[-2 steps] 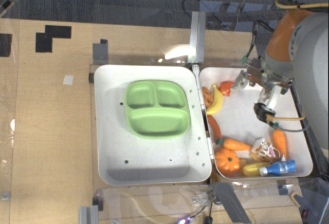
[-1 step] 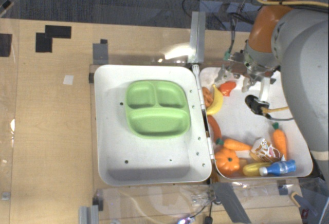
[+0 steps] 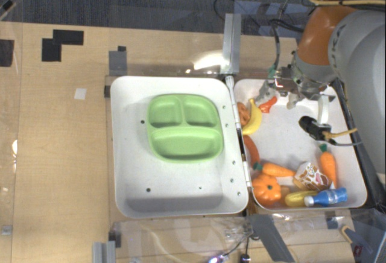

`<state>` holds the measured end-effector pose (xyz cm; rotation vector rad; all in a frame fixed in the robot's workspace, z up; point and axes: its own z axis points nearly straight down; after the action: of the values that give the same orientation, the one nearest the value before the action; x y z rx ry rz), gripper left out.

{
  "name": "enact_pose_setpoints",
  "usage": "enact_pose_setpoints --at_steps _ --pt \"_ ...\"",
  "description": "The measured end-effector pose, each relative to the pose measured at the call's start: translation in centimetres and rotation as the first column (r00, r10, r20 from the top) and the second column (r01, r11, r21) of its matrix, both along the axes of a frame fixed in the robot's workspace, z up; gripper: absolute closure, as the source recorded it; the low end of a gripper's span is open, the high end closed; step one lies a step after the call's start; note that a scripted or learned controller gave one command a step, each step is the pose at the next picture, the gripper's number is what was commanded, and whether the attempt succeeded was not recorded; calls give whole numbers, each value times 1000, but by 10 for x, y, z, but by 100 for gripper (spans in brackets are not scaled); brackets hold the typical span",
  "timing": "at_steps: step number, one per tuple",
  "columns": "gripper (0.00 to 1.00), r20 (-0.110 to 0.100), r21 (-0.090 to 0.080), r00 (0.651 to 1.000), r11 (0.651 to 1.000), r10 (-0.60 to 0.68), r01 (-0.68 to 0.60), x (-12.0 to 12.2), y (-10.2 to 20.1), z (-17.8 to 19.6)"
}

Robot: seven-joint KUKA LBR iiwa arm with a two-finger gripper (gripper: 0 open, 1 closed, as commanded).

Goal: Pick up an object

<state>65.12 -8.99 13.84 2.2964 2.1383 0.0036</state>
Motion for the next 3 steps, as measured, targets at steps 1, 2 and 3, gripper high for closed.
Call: enact_pose_setpoints --at_steps 1,2,3 --pt "0 2 -1 1000 1000 13 -13 19 -44 -30" --pt "0 2 0 999 999 41 -41 -18 -33 34" --pt "0 2 0 999 999 35 -35 -30 3 -29"
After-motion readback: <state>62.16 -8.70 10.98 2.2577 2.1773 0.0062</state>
